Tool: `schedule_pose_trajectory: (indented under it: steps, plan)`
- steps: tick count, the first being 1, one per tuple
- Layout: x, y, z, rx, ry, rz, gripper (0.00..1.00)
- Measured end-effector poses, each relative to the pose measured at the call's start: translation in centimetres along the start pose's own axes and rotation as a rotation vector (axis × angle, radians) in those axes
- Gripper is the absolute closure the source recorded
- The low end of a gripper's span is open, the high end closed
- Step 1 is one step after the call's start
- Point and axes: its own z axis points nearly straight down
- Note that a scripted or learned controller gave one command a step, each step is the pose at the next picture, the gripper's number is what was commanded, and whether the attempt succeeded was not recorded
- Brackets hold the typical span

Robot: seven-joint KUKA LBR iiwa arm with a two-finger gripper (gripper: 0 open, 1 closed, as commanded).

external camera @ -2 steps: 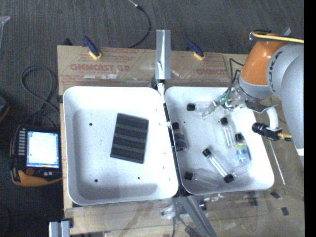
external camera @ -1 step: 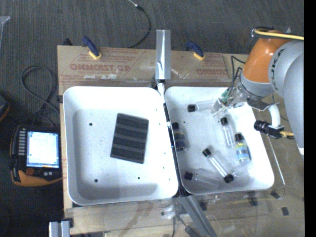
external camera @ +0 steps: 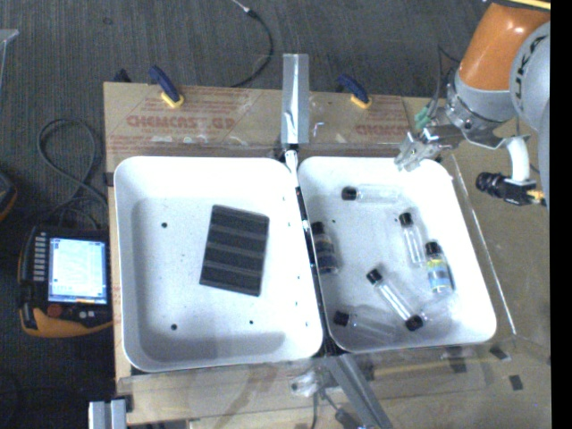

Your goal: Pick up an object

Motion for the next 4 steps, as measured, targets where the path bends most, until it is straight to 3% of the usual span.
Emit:
schedule_pose_trajectory:
  steps: [1,2,3,4]
  plan:
    - [0.0,0.0,0.1,0.001,0.000,0.001,0.00]
    - [-4.4,-2.5,12.0,-0.004,0.003,-0.038,0.00]
    - [-4.4,-2.5,11.0,-0.002,0.002,-0.039,1.00]
    - [-4.4,-2.4,11.0,-0.002,0.002,-0.039,0.00]
